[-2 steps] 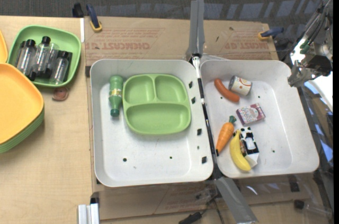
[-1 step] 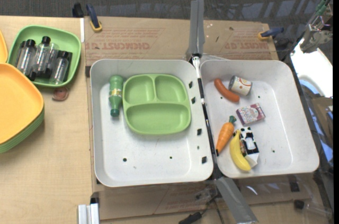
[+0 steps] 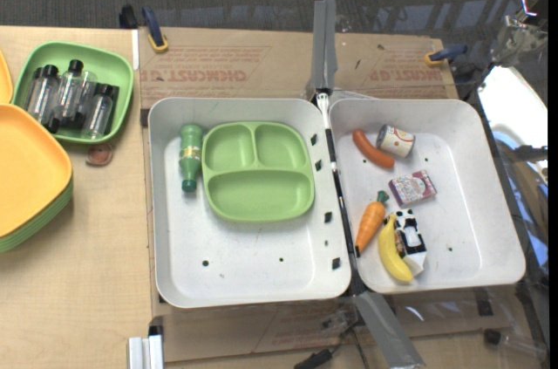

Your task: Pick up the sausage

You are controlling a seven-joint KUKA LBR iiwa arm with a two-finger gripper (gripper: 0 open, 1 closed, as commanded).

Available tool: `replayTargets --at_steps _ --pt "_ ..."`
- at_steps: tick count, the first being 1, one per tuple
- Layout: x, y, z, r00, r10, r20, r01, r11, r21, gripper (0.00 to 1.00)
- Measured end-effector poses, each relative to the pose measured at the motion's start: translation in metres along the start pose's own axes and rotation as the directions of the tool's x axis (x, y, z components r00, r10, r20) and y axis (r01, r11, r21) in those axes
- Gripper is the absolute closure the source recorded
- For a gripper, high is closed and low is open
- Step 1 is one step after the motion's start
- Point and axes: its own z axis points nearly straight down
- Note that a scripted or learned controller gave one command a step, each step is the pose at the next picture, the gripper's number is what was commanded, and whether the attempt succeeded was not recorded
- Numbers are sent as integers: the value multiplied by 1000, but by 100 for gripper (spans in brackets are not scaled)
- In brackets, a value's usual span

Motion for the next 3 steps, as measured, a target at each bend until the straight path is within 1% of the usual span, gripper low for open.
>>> replayTargets --at_steps 1,2,3 --pt "-17 -55 -59 862 507 1 -507 862 2 100" --pt "-24 -64 -45 535 845 4 -845 535 4 100" --pt "-26 -22 -55 457 889 2 -889 457 2 100"
